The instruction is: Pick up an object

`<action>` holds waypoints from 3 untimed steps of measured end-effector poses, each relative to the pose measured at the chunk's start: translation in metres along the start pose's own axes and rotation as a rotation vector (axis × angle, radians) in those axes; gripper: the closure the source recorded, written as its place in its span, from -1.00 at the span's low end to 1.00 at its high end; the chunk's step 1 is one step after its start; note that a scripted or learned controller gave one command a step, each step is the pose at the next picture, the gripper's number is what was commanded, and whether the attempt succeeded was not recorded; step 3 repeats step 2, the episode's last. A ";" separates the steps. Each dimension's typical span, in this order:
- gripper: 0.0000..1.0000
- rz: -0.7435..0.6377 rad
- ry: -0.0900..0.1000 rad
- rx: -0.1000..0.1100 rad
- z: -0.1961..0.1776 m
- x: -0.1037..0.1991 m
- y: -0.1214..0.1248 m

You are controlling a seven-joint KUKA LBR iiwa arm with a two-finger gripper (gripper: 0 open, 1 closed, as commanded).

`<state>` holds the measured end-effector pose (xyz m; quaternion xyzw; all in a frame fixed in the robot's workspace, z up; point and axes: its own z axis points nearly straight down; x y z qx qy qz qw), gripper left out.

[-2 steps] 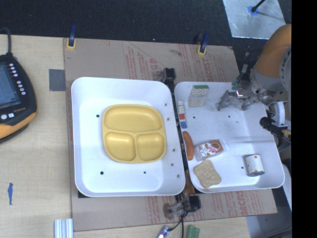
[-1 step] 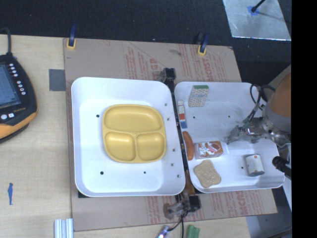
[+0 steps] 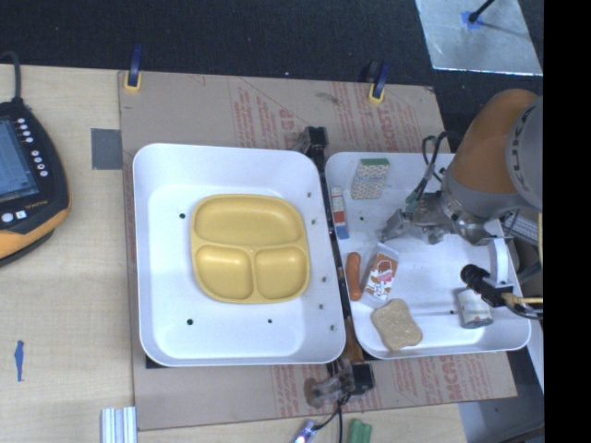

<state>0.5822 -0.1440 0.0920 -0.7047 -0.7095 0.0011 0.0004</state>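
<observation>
Bench: wooden top with a cardboard sheet [image 3: 277,109] clipped down, dark floor along the top of the frame.
Left bin [image 3: 166,330]: holds a yellow divided plate [image 3: 249,247], sitting centre frame.
Right bin [image 3: 434,335]: small stuff scattered around, namely an orange carrot-ish stick [image 3: 354,276], a printed packet [image 3: 380,277], a tan bread-shaped piece [image 3: 397,325], a patterned card [image 3: 370,179].
Gripper [image 3: 406,221]: low over the right bin's upper middle, nothing between its fingers (can't tell if they're apart or together).
Best grab: the packet, just below-left of the gripper. Probably light and crinkly, a bit slippery, so pinch across its narrow sides.

Glossy yellow plastic plate [image 3: 249,247], smooth white plastic bins [image 3: 157,247]
</observation>
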 end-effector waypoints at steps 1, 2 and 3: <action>-1.00 0.005 0.000 -0.002 -0.082 -0.069 0.054; -1.00 0.002 0.002 0.002 -0.044 -0.014 0.074; -1.00 0.002 0.002 0.002 -0.044 -0.014 0.074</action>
